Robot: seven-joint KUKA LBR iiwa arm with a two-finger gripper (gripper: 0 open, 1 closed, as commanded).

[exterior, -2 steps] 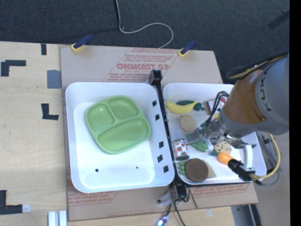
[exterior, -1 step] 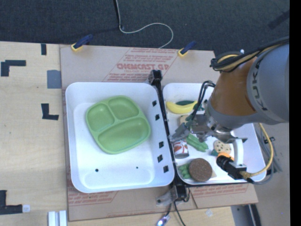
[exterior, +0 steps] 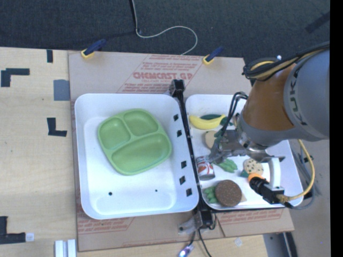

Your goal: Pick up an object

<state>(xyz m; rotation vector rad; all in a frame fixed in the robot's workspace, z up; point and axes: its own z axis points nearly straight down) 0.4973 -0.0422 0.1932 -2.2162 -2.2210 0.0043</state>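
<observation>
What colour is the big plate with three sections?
Light green; the divided plate shows in the camera view, in the left bin.

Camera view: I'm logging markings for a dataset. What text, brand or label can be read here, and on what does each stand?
"CHEMCAST GP": red print on the cardboard sheet under the bins.
"KU": part of a name on the grey arm, cut off.
Finer red lines under that print: too blurred.
Small can label: too small.

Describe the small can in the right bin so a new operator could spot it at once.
Look at the right bin, the one the arm reaches into. Along its left wall, beside the black divider, lies a small can with a red and white label, below the banana and above the brown disc. It is the only cylindrical, red-labelled thing there; its neighbours are yellow, green or brown.
</observation>
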